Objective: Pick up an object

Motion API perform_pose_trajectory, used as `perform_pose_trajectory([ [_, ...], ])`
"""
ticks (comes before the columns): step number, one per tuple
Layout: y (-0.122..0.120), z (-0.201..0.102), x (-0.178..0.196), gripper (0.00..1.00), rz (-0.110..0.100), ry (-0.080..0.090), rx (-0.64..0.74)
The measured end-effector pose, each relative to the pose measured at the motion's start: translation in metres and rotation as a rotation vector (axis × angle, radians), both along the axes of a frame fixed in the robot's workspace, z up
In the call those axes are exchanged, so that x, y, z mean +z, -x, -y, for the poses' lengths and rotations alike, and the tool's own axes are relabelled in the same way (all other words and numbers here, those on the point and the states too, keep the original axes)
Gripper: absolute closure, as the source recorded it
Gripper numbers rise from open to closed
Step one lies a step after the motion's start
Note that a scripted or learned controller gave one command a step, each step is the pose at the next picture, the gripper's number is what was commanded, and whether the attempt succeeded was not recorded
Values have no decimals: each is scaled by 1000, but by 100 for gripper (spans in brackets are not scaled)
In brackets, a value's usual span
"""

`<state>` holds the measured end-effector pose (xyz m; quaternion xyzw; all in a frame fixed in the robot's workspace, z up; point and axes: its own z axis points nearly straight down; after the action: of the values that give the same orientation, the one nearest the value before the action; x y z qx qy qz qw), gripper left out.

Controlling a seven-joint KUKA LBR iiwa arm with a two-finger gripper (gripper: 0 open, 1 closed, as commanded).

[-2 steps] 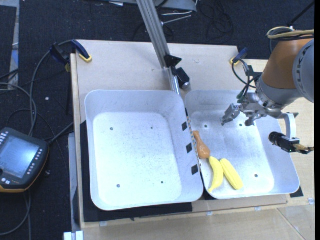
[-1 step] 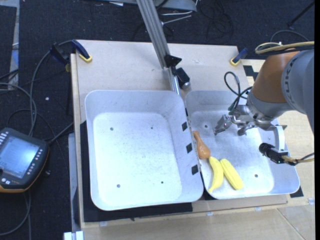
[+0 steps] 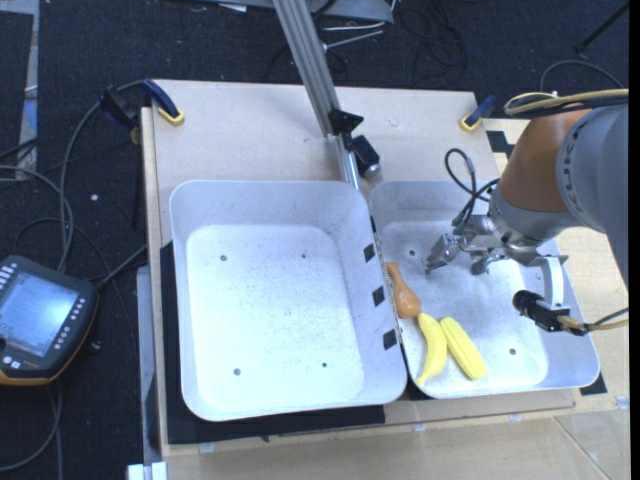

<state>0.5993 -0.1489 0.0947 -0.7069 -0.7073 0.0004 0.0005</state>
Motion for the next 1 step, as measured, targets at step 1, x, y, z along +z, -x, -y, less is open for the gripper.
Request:
perform_pose_trajectory([
  [1, -1, 0, 11, 100, 2, 1, 0],
])
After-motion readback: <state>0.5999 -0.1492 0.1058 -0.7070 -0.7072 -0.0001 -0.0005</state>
